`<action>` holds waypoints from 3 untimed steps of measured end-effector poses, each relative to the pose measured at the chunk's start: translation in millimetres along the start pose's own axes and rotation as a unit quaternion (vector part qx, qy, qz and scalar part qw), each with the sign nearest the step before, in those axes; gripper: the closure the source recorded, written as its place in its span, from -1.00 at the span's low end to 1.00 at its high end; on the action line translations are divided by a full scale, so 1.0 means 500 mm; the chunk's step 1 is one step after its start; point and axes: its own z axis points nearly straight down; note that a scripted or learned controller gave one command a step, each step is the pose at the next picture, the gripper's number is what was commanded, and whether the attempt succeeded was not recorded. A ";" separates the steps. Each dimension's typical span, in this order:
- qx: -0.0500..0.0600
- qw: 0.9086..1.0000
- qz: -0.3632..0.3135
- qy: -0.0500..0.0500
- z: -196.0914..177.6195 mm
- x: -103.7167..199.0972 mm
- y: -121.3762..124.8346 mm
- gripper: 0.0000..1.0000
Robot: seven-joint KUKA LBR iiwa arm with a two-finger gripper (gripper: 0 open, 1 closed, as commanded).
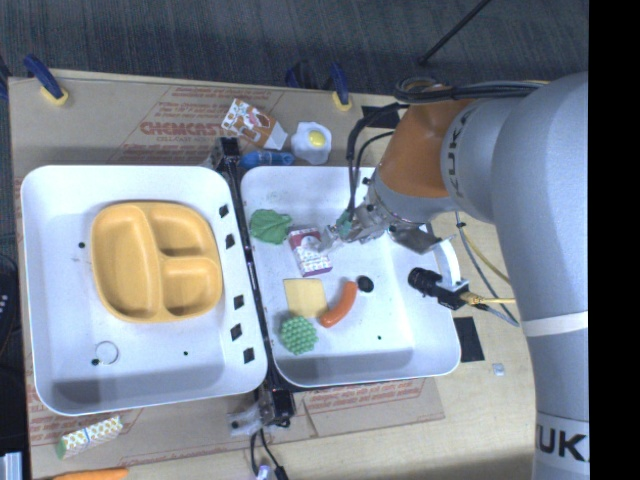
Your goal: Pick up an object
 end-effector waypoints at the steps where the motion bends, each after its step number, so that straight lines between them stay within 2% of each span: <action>1: 0.000 1.000 0.000 0.000 0.000 0.000 0.000 -1.00; 2: 0.002 0.996 0.090 -0.001 0.029 0.081 0.058 -1.00; 3: 0.002 0.996 0.088 -0.001 0.009 0.081 0.059 1.00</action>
